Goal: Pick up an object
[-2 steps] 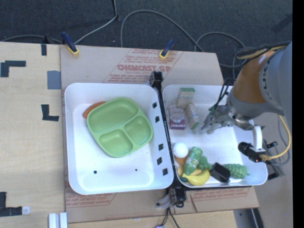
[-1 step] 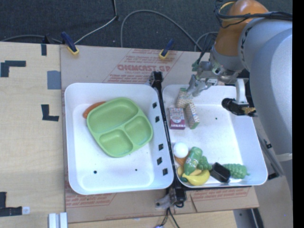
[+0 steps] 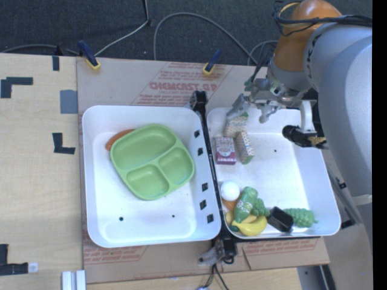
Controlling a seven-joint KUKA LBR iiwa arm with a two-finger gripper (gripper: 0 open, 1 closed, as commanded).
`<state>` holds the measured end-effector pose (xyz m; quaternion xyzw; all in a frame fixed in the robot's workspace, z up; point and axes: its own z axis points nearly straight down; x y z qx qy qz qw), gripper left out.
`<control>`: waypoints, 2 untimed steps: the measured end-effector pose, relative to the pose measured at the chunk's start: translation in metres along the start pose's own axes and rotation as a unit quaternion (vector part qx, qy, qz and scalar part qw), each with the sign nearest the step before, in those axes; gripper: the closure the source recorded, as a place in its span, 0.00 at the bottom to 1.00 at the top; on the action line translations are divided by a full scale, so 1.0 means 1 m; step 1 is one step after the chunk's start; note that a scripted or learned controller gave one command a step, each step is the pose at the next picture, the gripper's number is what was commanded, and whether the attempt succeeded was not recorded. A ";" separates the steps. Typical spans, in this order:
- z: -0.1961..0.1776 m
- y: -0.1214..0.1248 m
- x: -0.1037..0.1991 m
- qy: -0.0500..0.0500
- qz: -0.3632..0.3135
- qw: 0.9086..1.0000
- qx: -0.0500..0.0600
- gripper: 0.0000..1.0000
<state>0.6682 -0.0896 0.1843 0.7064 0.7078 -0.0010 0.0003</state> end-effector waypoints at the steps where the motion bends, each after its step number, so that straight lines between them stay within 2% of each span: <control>1: 0.099 0.001 -0.009 0.000 0.000 1.000 -0.002 0.00; 2: 0.089 0.001 -0.009 -0.001 -0.001 1.000 -0.001 1.00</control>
